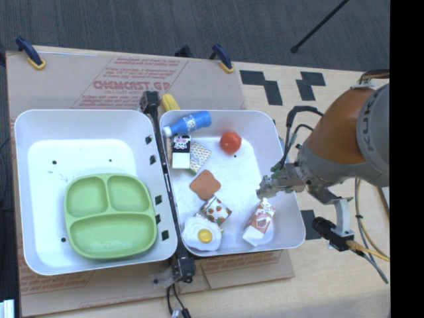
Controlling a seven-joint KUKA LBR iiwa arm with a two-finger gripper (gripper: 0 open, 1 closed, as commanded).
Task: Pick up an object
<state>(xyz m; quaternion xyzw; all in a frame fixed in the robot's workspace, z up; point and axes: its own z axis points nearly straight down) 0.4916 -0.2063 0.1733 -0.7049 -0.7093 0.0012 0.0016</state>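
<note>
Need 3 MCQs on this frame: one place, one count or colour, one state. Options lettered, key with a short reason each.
1. Where is the green divided plate?
A. Left bin
B. Right bin
C. On the cardboard outside the bins

2. How many compartments does that plate have?
A. Two
B. Three
C. Five

3. How does the blue bottle sit?
A. Standing upright
B. Lying on its side
C. Resting on the plate

Key:
1 A, the plate rests on the floor of the left bin.
2 B, two small sections sit above one wide section.
3 B, it lies lengthwise near the top edge of the right bin, with the gripper over that bin's right side.
</note>
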